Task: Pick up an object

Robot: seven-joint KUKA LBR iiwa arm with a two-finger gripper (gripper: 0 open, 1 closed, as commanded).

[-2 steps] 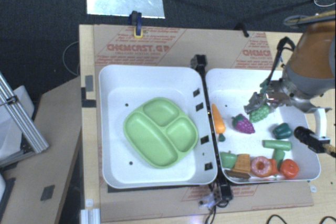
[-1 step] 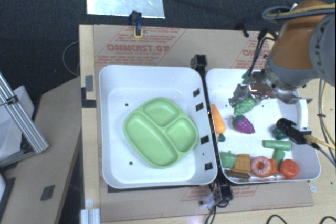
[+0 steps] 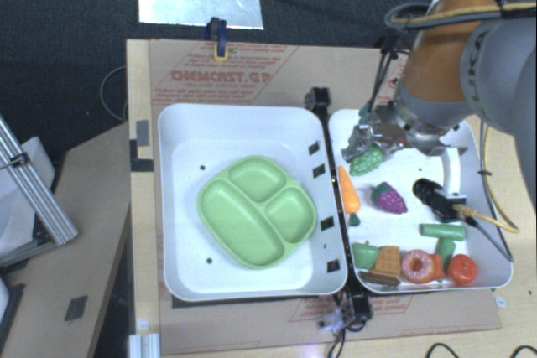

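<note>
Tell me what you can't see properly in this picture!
- Camera view: whether the gripper really holds the green toy right below it. That spot is small and blurred.
- Camera view: the back part of the right bin, covered by the arm.
- Camera view: what the brown toy at the front is. It is too small to name.

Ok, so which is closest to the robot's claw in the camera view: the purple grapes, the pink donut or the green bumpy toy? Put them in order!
1. Green bumpy toy: right beside the gripper, at the far end of the right bin.
2. Purple grapes: in the middle of that bin.
3. Pink donut: by the bin's near edge, farthest away.
</note>
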